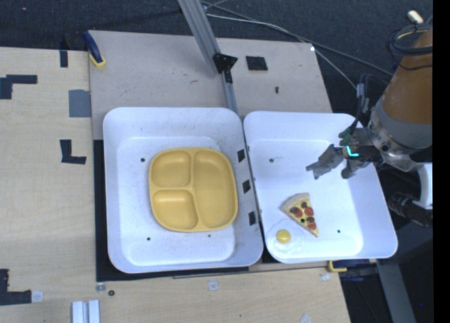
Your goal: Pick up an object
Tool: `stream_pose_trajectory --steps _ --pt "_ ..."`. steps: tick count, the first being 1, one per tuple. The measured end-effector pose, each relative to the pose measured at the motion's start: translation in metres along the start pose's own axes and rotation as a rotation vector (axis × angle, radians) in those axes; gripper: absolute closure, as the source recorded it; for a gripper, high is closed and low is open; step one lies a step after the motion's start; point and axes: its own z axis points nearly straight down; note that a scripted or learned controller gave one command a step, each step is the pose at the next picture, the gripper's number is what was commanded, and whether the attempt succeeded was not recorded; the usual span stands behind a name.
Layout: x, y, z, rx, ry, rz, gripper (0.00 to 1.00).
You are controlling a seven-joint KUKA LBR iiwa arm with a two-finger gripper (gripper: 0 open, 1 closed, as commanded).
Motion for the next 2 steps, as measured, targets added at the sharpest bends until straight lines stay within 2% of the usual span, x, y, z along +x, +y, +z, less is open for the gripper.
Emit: stream_pose_trajectory --steps 1,2 --pt "0.0 0.0 -0.001 -0.001 0.0 0.0 0.0" --pt "0.002 -0.005 0.063 0.005 0.0 0.001 0.0"
